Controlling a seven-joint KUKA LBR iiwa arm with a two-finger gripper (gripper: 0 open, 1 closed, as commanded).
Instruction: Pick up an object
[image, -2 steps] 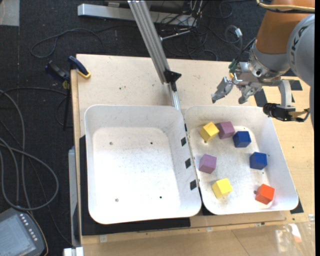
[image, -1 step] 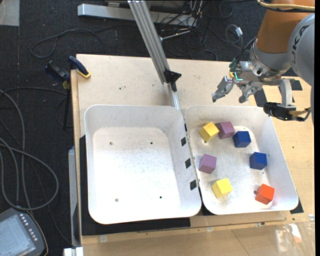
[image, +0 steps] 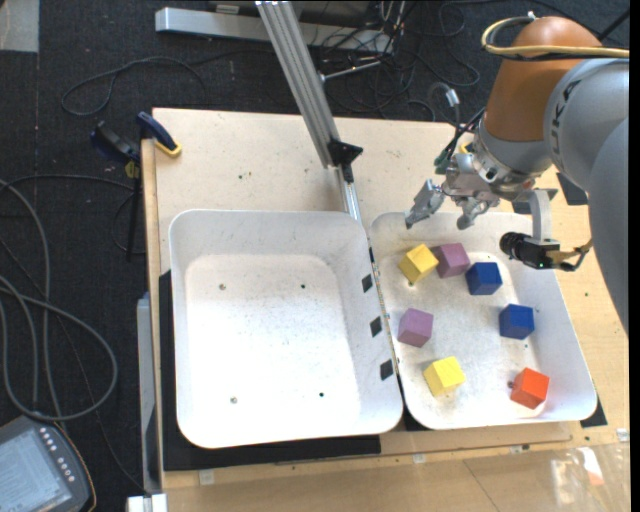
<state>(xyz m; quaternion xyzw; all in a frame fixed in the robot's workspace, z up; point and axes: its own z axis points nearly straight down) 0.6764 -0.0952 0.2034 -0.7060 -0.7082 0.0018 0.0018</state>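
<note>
Jaws (spread) above yellow cube

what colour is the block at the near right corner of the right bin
Orange: the block sits alone in that corner of the right bin, clearest in the camera view.

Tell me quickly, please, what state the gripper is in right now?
Gripper: open, fingers spread, holding nothing, hovering above the far end of the right bin, just beyond the yellow cube and the purple cube.

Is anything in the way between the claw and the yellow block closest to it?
Nothing visible. The claw hangs above the right bin's far edge, and the yellow block sits just below it, a purple block touching its right side.
</note>
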